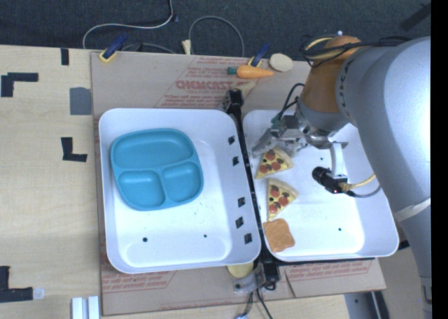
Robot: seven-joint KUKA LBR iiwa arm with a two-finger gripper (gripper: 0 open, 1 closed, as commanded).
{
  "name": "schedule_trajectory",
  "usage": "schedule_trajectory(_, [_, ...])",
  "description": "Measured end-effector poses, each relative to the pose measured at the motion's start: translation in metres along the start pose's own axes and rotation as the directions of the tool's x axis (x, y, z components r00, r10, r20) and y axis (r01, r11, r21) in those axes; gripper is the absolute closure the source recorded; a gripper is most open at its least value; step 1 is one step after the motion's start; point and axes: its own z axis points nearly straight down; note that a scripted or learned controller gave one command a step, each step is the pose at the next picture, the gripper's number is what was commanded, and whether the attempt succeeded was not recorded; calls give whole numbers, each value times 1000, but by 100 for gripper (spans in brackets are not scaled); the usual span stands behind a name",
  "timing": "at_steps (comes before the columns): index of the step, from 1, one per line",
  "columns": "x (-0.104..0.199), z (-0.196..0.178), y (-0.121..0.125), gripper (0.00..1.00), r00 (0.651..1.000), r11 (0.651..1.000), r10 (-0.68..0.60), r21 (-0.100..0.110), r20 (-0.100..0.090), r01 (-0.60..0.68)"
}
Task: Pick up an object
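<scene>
The left bin (pixel 126 240) holds a blue divided plate (pixel 157 168) with 3 compartments. In the right bin (pixel 350 240), along its left side, lie 2 toy pizza slices, the upper slice (pixel 273 162) and the lower slice (pixel 278 197), with a toast-like orange piece (pixel 279 234) below them. The gripper (pixel 276 141) sits just above the upper slice, perhaps touching it; I cannot tell how its jaws stand. Behind the bins lies a toy carrot (pixel 253 71).
</scene>
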Motion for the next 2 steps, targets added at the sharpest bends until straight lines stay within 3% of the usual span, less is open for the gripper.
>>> schedule_trajectory(2, [-7, 0, 13, 0, 1000, 1000, 0, 4, -3, 0])
